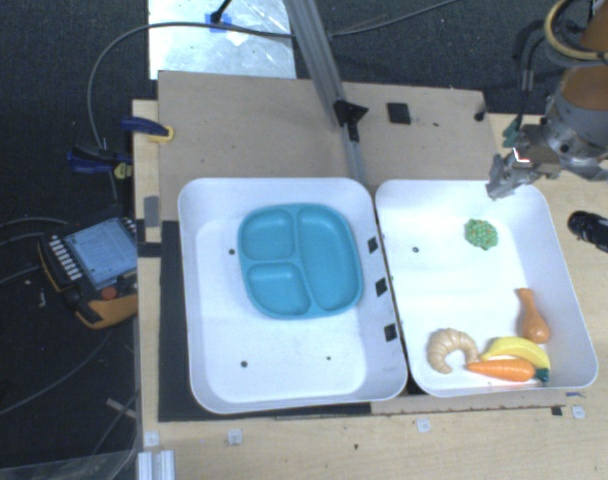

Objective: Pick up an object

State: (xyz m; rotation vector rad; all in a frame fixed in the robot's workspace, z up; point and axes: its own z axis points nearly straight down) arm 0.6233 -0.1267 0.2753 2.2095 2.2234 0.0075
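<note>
Landmark: the right bin [424,298], one of two shallow white bins side by side on the tan surface [254,128].

Arm [584,88] reaches toward the right bin's far right corner. Grey body, orange band above the wrist. Gripper [504,183] hangs over the bin's far rim, just inside that corner. Nothing visible between its tips. View too small and blurred there to say whether the jaws stand apart or together; cannot tell.

Inside the right bin:
- green bumpy ball [481,233], far half, near the right wall, a little toward the near side from the gripper and apart from it.
- orange-brown drumstick-shaped toy [530,316], against the right wall, near half.
- croissant [451,348], near edge, roughly mid-width.
- banana [519,349], near right corner, just beside the croissant.
- carrot [502,370], lying along the near wall, touching or overlapping the banana's lower side; possibly touching the croissant too, hard to judge.

Left of the right bin: the left bin [214,358], its wall touching the right bin's wall. A blue divided plate [300,260] with three compartments lies in its far half.

Beyond the bins, a grey pole [319,48] runs slantwise from the surface's far part. Further left, off the surface, a handheld device with orange casing [92,268] and cables on the dark floor.
</note>
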